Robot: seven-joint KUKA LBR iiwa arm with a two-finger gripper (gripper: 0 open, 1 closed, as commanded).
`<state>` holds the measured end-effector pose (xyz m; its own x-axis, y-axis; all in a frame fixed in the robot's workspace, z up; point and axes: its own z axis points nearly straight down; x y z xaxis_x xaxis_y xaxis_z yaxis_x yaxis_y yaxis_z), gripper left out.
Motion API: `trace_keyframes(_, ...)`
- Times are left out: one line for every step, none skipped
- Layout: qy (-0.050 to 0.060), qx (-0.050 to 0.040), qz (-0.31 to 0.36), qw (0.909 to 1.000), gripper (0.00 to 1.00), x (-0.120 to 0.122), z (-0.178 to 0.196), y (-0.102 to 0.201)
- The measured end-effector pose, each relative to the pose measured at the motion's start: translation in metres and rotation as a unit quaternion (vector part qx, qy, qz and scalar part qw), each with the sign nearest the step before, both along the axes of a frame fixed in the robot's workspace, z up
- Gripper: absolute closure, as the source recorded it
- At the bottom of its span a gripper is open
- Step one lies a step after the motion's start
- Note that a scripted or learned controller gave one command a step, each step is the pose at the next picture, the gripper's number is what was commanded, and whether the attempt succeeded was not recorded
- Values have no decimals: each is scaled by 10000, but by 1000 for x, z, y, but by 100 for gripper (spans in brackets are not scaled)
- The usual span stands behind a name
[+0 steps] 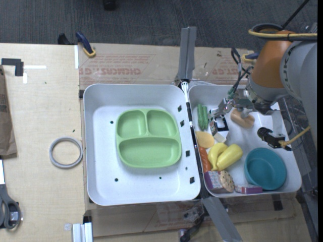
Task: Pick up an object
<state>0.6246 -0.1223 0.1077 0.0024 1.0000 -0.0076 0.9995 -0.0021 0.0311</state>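
Camera view: the gripper [220, 116] hung low over the rear part of the right bin [291, 185], near its left wall. Whether its fingers stood apart or together could not be told; the dark tips blurred into the bin floor. Nothing could be seen held between them.

Objects available for picking lay in the right bin. A tan bread-like piece [242, 119] lay just to the right of the gripper. A green vegetable [203, 116] lay just to its left, along the wall. Two yellow pieces [224, 155] lay nearer the camera, close together. A teal bowl [265, 168] sat at the front right. A cookie [226, 181] rested on a purple-edged packet [214, 181] at the front left corner. An orange item [204, 159] was partly hidden beside the yellow pieces.

The left bin [96, 150] held one green divided plate [148, 137] with three compartments.

The arm [282, 59] covered the right bin's rear corner.

On the bench [40, 115], one grey ring [66, 152] lay left of the bins.
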Motion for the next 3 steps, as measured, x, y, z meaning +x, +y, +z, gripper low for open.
trace_keyframes(14,-29,720,9974,0,23,0,22)
trace_keyframes(150,2,1388,9902,0,7,35,-34)
trace_keyframes(163,13,1113,9936,0,-4,-16,-59)
